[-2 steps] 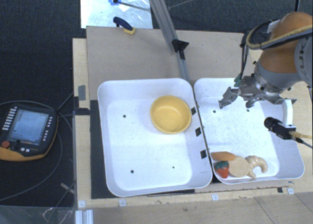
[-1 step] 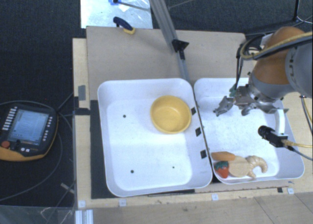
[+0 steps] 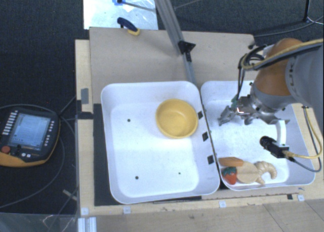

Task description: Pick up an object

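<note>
So there are 2 white bins sitting side by side on the tabletop (image 3: 152,53). The left bin (image 3: 131,175) has a yellow bowl (image 3: 176,118) sitting upright near its upper right corner, close to the wall it shares with the other bin. The right bin (image 3: 223,94) has a little cluster of stuff along its near edge: something orange and red (image 3: 231,167) on the left of the pile, a tan flat piece (image 3: 247,175) in the middle, and a pale croissant-looking thing (image 3: 267,167) on the right. They're all touching or just beside each other, hard to tell exactly what each one is.

The arm (image 3: 293,76) comes in from the right, grey with the orange band, bent over the right bin. The pincer (image 3: 226,118) is down low over the upper left part of that bin, near the dividing wall, well apart from the pile of objects at the near edge. Can't tell from this angle if the pincer is spread or pressed together, it's just a dark grey blob, and nothing is visibly between it.

Off the tabletop on the left there's a teach pendant (image 3: 28,134) lying on the dark floor.
</note>
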Tool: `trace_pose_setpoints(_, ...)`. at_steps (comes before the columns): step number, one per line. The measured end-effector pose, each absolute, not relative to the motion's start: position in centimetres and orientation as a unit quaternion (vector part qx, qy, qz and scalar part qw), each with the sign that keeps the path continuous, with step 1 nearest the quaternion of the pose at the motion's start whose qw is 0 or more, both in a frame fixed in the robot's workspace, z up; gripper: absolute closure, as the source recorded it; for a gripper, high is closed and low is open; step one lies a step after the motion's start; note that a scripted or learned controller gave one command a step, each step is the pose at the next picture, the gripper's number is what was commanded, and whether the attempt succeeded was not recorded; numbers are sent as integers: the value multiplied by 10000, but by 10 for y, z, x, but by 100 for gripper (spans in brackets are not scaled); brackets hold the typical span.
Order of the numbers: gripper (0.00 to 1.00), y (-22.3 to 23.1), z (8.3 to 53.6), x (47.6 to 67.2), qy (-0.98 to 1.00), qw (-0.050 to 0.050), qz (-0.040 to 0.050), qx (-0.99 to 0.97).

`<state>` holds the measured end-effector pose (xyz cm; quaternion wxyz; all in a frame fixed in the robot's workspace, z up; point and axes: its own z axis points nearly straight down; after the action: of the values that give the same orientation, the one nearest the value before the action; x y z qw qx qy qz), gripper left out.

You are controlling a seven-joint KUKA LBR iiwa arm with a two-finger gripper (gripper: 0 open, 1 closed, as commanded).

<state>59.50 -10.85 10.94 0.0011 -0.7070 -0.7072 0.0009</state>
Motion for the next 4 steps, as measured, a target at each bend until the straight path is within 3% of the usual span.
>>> trace_pose_setpoints(1, 0, -108, 90, 595, -7072, 2, 2, -7070)
trace_pose_setpoints(2, 100, -109, 101, 596, -7071, -8, -6, -7071)
trace_pose_setpoints(3, 100, -111, 152, 587, -7071, -19, -15, -7071)
trace_pose_setpoints(4, 100, -121, 207, 593, -7071, -23, -16, -7071)
